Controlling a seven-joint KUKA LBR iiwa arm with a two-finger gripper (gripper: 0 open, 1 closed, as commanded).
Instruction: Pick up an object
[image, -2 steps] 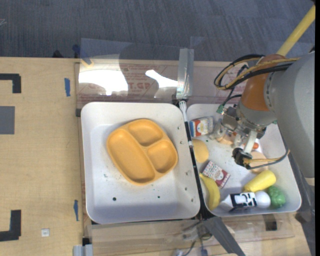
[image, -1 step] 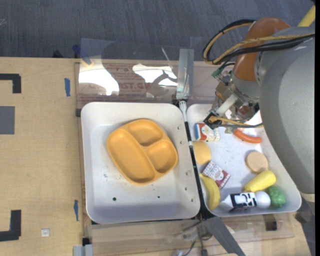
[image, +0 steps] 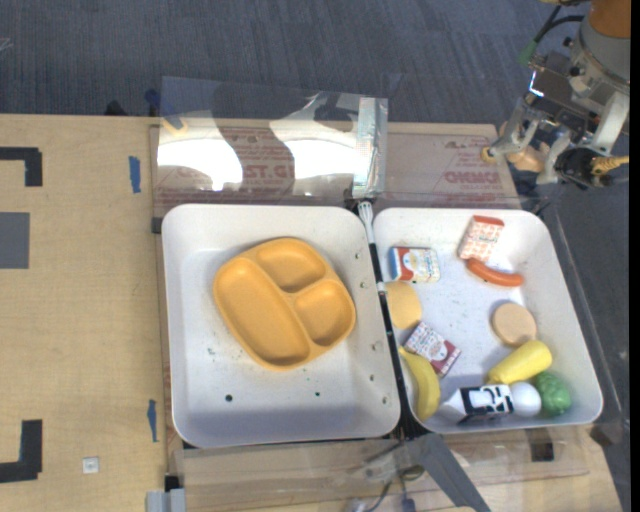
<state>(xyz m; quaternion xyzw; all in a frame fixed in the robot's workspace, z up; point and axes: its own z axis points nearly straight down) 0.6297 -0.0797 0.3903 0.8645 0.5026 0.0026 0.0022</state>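
My gripper (image: 545, 150) hangs at the top right, above and behind the far right corner of the right bin (image: 575, 300), apart from everything in it. Its fingers look open with nothing between them. The right bin holds several items: a red checked carton (image: 482, 238), an orange sausage (image: 493, 274), a white, red and blue packet (image: 415, 263), a pale yellow block (image: 403, 305), a red and white packet (image: 432, 347), a tan round biscuit (image: 513, 322), a yellow piece (image: 520, 362), a banana (image: 422, 382), a black and white bottle (image: 495, 400) and a green piece (image: 553, 393).
The left bin (image: 190, 330) holds an orange divided plate (image: 285, 300). Shiny plastic sheeting (image: 270, 150) lies over cardboard behind the bins. Brown bench surface (image: 70, 300) stretches to the left.
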